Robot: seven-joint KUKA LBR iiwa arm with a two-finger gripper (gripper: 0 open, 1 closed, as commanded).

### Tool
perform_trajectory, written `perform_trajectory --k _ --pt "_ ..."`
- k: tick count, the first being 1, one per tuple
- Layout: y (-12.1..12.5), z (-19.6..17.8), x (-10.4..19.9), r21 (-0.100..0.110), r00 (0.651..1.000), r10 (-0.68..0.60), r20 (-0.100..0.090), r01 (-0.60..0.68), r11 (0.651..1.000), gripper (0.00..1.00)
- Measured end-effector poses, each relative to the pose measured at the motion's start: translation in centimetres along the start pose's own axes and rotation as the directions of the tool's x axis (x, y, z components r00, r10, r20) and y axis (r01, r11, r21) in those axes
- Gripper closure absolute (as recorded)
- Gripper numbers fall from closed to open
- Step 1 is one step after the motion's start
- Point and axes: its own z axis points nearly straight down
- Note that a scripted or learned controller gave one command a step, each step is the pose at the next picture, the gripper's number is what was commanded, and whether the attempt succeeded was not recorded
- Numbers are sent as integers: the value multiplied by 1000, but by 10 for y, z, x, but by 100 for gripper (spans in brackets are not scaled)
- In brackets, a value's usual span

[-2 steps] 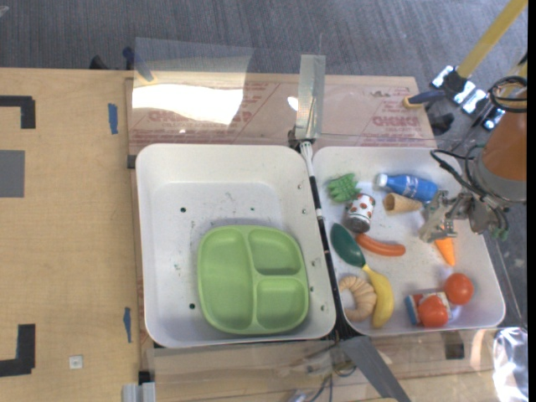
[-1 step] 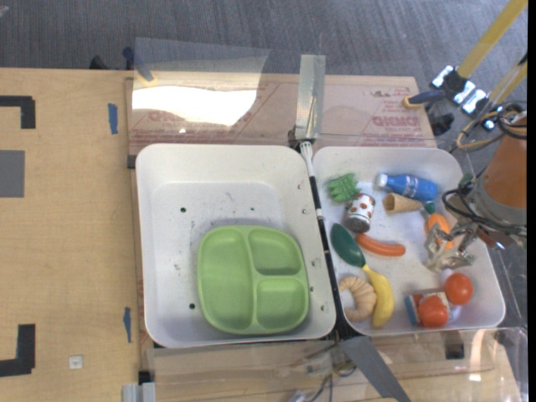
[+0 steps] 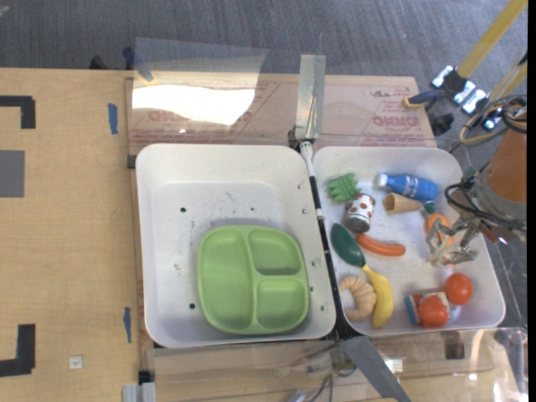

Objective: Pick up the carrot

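The hand [image 3: 450, 243], whether apart or together I cannot tell, hovers near the right bin's [image 3: 494, 296] edge, over the carrot [image 3: 435, 222].

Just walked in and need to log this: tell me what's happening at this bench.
The gripper is down in the right bin, right at the carrot by that bin's right side. Whether it grips the carrot is unclear. A banana, a tomato and other toy foods lie around. The left bin holds a green divided plate.

Bright, even overhead light, with white glare on the clear sheet [image 3: 194, 99] behind the bins [image 3: 159, 174]; focus slightly soft.
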Motion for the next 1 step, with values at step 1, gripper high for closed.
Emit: perform_trajectory --k 1 --pt "52 10 21 10 882 -472 1 472 882 100"
